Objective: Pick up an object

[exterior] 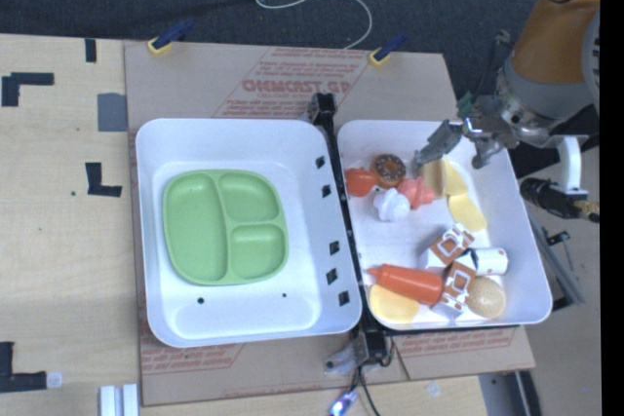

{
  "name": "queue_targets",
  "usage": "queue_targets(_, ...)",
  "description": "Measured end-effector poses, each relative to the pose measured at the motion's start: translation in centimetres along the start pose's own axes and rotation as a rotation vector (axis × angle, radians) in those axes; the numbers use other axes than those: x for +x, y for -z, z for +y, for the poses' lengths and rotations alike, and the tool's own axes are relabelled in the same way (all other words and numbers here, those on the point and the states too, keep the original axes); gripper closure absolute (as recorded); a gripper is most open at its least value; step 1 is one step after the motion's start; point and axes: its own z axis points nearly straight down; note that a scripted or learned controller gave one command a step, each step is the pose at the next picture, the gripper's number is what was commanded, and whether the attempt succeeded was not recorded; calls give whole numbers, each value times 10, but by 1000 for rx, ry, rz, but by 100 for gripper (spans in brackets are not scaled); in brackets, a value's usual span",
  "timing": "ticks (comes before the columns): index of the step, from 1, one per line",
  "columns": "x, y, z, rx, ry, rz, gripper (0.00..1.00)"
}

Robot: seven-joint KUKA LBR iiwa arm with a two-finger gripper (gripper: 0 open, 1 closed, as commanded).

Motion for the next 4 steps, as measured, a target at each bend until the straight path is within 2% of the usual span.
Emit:
queue_targets(1, 38, -174, 10, 8, 1, 0, 0)
queue_targets(2, 93, -64, -36, -6, 5, 2, 0)
queue_targets(3, 170, -21, -69, -2, 8, 3, 0)
queue_targets(4, 166, -14, -68, 2, 3, 1, 100)
